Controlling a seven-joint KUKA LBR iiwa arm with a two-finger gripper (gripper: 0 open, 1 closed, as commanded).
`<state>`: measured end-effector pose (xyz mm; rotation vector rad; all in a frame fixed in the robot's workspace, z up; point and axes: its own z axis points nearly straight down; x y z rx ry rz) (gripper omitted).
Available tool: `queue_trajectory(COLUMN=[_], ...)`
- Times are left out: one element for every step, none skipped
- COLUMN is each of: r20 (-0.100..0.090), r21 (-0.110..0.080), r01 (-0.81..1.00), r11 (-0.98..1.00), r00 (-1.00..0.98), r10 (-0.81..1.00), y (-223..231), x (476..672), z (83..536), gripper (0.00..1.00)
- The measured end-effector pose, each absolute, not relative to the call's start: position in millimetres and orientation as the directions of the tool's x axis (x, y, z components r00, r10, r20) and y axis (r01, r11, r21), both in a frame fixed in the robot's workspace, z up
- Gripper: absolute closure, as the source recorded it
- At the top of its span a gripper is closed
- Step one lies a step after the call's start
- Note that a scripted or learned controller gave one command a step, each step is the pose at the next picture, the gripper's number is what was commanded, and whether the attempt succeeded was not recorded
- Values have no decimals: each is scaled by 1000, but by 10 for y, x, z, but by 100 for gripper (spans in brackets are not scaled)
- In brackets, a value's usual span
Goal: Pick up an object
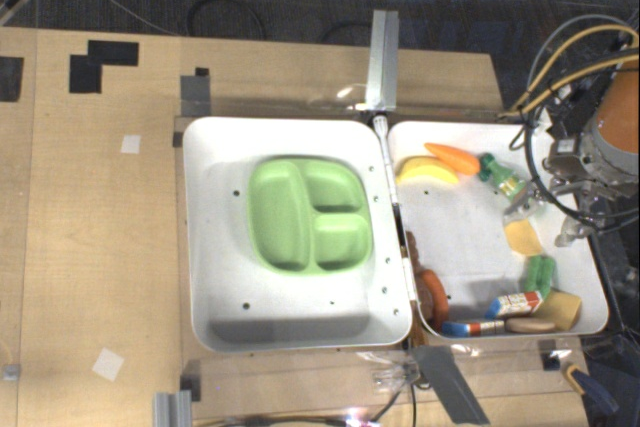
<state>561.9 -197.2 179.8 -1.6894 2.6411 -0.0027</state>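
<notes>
Wooden bench (pixel 90 245), green tray (pixel 308 215)

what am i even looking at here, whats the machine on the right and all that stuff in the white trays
This is a single camera fixed above a wooden bench, looking down at a slant. The machine at the right edge is a grey robot arm with an orange band and cables; its end effector hangs over the right bin. I see nothing held in it.

Two shallow white bins sit side by side. The left bin holds a green divided plate. The right bin holds small toys: a banana beside a carrot, a yellow piece, a green piece, and a cluster along the bottom edge.
</notes>
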Motion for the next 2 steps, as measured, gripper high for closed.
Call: queue_trajectory(r20=[-4,7], r21=[-15,-30], r01=[-921,-988], r11=[390,149], r00=[-390,-149], r10=[-921,-989], y=[-2050,-1766], x=[5492,5186], z=[998,962], gripper=[0,0])
